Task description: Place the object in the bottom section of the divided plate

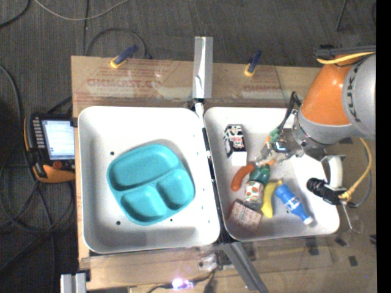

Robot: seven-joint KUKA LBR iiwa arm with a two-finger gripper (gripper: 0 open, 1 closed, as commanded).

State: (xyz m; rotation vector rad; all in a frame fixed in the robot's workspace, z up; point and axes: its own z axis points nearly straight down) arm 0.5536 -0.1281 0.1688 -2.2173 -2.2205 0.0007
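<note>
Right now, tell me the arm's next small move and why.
Probably lower the end effector a little onto the green-capped bottle beneath it. It hovers over the right bin's cluttered pile, and the teal divided plate in the left bin holds nothing yet.

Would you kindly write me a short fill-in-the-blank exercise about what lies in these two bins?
1. The divided plate is coloured ____.
2. The plate lies in the ____ bin.
3. The blue bottle lies in the ____ bin.
4. The tool is above the ____ bin.

Missing words: turquoise; left; right; right
</note>
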